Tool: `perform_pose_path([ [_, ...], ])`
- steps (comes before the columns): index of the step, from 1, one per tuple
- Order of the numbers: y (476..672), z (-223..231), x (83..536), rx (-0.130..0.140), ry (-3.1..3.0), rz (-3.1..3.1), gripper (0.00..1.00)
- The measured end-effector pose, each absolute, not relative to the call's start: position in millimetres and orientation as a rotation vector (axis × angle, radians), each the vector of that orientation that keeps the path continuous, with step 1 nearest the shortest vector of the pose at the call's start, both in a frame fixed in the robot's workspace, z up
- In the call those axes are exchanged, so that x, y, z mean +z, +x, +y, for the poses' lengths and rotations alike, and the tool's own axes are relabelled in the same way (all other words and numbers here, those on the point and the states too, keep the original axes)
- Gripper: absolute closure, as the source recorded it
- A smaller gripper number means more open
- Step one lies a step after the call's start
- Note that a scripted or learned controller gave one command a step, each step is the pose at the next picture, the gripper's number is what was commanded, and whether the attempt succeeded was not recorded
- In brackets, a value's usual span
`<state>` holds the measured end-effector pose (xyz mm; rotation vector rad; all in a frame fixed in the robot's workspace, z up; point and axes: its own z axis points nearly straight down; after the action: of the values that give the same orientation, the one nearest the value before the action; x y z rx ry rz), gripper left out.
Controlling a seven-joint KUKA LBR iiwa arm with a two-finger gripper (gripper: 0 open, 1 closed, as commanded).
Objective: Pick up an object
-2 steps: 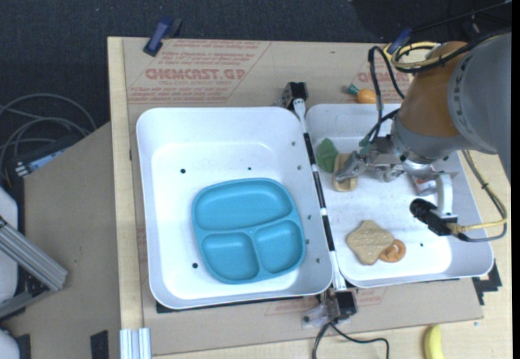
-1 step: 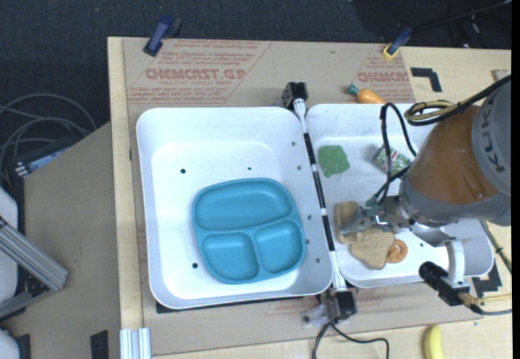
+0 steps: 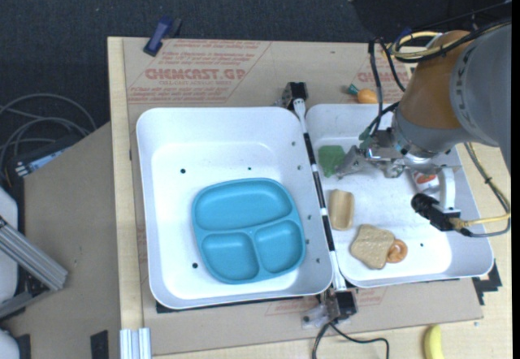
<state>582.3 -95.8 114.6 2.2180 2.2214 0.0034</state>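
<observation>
The arm (image 3: pixel 455 97) reaches in from the upper right of the frame, over the right bin (image 3: pixel 455 264). Its claw (image 3: pixel 355 162) sits low in that bin's upper left part, pointing toward the frame's left. Its tip is just beside a green piece (image 3: pixel 331 159) that lies against the bin's left wall. Whether they touch, and whether the claw is apart or together, cannot be told from this slant; nothing is seen clamped in it. Below the green piece, near the same wall, lies a tan block (image 3: pixel 340 209). Lower still, toward the bin's bottom edge, a tan slice (image 3: pixel 372 246) touches an orange ring (image 3: pixel 397 251) on its right. A small red and white thing (image 3: pixel 426 179) shows partly under the wrist. The left bin (image 3: pixel 162 146) holds a blue tray (image 3: pixel 248 227) with three compartments, lying flat in its lower middle. On the desk (image 3: pixel 203 73), a small orange thing (image 3: pixel 367 94) lies above the right bin and a blue thing (image 3: pixel 161 35) sits at the upper left corner.
</observation>
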Motion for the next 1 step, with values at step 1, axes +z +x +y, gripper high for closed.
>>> perform_pose_path([
  [1,481.3,-122.9,87.8,0.007,2.22,2.219,0.0],
])
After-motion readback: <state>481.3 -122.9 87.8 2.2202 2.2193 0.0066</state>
